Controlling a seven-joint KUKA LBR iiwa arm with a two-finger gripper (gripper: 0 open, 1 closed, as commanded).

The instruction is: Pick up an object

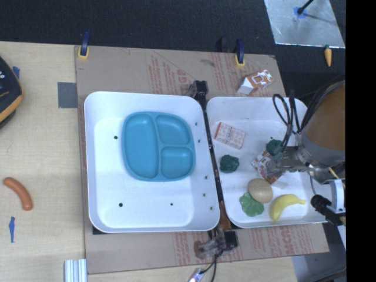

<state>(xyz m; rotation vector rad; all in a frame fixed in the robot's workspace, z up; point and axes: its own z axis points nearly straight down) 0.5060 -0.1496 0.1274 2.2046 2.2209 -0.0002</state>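
With the arm reaching in from the right edge of the frame, status as follows:

Arm: grey KUKA arm (326, 128) with an orange band, mid-right of frame, over the right bin.
Gripper: two-finger gripper (276, 168) low over the right-centre of the right white bin (235, 107); opening can't be judged, the tip is lost in clutter.
Under gripper: crinkled red-and-white snack packet (262, 160), touching or just beside the tip; grasp can't be confirmed.
Right bin contents: flat white-and-red printed card packet (229, 135) upper left; dark green lumpy toy (229, 163) centre left; beige egg-shaped object (259, 190) lower centre; flat green leaf-shaped toy (251, 205) touching the egg's lower left; yellow plastic banana (286, 205) lower right, just beside the egg; small dark green piece (274, 146) just above the gripper.
Left bin: shallow white bin (103, 210) holding a blue three-compartment plastic plate (157, 145), upper centre.
Outside bins: small orange-and-white carton (256, 82) above the right bin; orange toy sausage (19, 192) at lower left of frame on the bench.
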